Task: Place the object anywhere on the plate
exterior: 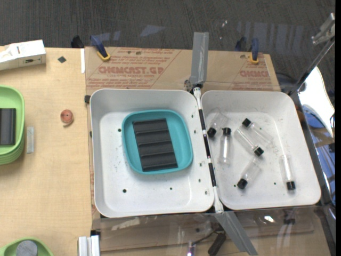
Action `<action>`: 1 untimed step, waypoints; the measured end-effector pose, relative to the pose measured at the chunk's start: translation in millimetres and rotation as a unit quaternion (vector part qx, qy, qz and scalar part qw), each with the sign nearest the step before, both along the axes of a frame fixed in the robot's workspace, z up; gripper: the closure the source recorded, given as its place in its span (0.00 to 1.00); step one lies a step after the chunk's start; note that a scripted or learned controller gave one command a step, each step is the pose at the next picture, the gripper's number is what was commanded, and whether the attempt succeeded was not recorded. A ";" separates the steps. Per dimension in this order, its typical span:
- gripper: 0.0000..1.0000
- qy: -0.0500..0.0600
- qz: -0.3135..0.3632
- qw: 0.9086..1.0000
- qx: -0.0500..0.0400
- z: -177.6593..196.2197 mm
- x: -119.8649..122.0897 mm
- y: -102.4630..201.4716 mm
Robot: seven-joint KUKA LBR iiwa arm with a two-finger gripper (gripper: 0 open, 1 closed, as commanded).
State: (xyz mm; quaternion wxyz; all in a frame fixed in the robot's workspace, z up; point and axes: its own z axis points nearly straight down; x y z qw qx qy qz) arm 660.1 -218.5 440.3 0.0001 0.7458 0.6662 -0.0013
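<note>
- Wooden bench (48, 196) spreads under everything we see, with a cardboard sheet (160, 68) printed "CHEMCAST.GP" clamped flat behind the bins, probably as a liner.
- Left bin (106, 196) holds the teal plate (184, 143) near its middle, which leaves it easy to approach from above; a dark ribbed insert (154, 144) sits on it.
- Right bin (303, 196) gathers the task's objects: clear vials with black caps (254, 152), lying loose at mixed angles, well apart from the plate.
- We judge nothing has been placed yet; one vial must first be picked.
- As for the pincer, we cannot give its state.
- Green tray (13, 97) sits at the left edge, a small round reddish piece (66, 116) near it.
</note>
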 end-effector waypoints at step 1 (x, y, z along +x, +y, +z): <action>0.00 0.001 0.049 0.999 0.001 -0.5 -3.5 1.6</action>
